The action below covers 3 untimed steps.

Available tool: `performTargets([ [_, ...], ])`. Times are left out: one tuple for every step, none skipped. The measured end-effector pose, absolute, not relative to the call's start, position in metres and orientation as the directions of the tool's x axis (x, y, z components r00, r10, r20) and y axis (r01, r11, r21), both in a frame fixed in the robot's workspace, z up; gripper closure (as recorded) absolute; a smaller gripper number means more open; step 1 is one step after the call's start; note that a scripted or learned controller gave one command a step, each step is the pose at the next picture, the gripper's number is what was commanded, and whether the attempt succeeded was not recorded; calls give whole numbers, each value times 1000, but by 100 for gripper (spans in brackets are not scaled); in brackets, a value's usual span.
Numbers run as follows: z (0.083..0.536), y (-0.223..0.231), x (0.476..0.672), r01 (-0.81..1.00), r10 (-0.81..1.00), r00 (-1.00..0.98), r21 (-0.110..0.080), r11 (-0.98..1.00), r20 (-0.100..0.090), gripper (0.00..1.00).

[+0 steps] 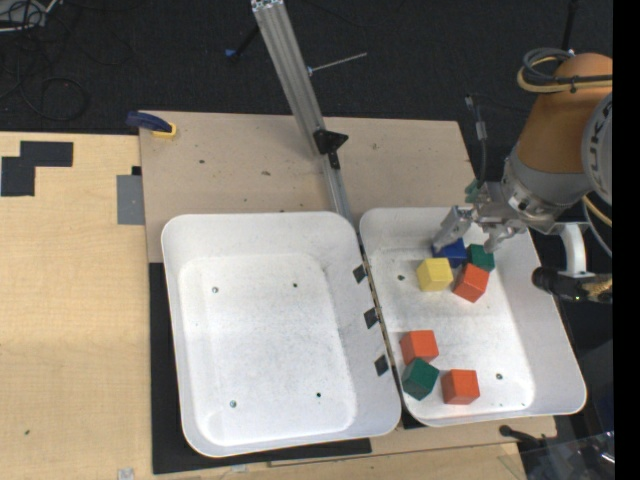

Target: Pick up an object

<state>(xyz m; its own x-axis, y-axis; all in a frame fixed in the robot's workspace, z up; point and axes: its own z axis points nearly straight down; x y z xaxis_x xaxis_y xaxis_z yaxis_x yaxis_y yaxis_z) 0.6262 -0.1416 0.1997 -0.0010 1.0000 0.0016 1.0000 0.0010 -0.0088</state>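
No legible brand, label or writing appears on the blocks, bins or arm. The grey arm with orange band (pixel 560 118) enters from the right; its upper part is cut off by the frame edge. The two-finger metal pincer (pixel 468 236) hangs over the far end of the right shallow white plastic bin (pixel 540 368), its fingers spread apart, gripping nothing. The small blue cube (pixel 454 252) sits directly under the pincer and is partly hidden by it; whether a fingertip touches it cannot be determined. Just beside it lie the yellow cube (pixel 434 274), a tilted red-orange cube (pixel 471 282) and a dark green cube (pixel 482 259), packed close together. Nearer the camera, in the same bin, rest an orange cube (pixel 419 346), a second dark green cube (pixel 420 379) and another orange cube (pixel 460 386). The left shallow white plastic bin (pixel 190 248) sits alongside on the light wooden desk (pixel 70 308). A slanted aluminium rail (pixel 295 78) rises behind the bins.
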Motion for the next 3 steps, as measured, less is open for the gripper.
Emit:
performTargets([
  [135, -138, 625, 1000, 1000, 1, -10, -1, 2, 0],
  [90, -137, 625, 1000, 1000, 3, -1, -3, 0, 0],
  [100, -138, 624, 1000, 1000, 9, -4, -9, 1, 100],
])
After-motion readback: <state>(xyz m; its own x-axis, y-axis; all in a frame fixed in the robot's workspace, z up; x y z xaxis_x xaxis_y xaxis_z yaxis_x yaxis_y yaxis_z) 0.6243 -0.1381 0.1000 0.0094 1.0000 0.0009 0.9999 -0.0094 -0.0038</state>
